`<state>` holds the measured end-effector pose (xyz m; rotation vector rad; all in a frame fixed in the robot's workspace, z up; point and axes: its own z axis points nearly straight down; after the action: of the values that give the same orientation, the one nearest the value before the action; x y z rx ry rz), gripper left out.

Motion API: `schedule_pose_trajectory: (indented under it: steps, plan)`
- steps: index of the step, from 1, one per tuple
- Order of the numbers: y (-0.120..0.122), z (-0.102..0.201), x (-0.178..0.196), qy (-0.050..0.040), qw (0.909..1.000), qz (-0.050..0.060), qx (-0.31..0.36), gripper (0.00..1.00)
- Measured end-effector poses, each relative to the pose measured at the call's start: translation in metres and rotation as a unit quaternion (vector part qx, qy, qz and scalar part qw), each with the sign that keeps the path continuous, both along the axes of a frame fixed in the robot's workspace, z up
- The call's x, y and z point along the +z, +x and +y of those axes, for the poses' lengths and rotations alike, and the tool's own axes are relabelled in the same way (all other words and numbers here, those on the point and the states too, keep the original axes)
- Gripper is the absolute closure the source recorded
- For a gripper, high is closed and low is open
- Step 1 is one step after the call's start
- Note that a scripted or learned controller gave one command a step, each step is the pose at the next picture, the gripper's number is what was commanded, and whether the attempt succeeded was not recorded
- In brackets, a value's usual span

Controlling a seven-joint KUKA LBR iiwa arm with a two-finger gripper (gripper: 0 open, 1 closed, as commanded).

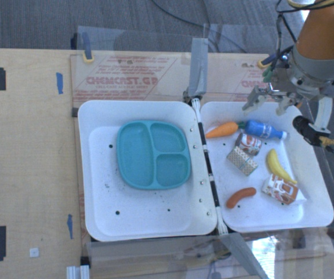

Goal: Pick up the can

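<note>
Crumpled metallic can (242,158) beside curved banana (279,167)

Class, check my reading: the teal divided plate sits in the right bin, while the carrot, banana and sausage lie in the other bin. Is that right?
Not quite. The camera view shows the teal divided plate in the left bin, not the right one. The carrot, banana and sausage do lie in the other bin, the right bin.

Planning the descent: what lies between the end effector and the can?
In the camera view, the blue bottle lies between the end effector and the can.
</note>
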<state>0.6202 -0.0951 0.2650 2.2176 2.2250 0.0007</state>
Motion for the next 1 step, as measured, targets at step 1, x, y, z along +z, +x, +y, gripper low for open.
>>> schedule_pose_trajectory:
  steps: [1]
  plan:
    - [-0.0143,-0.0326,-0.1319,-0.0001,0.9999,0.000,-0.013,0.00]
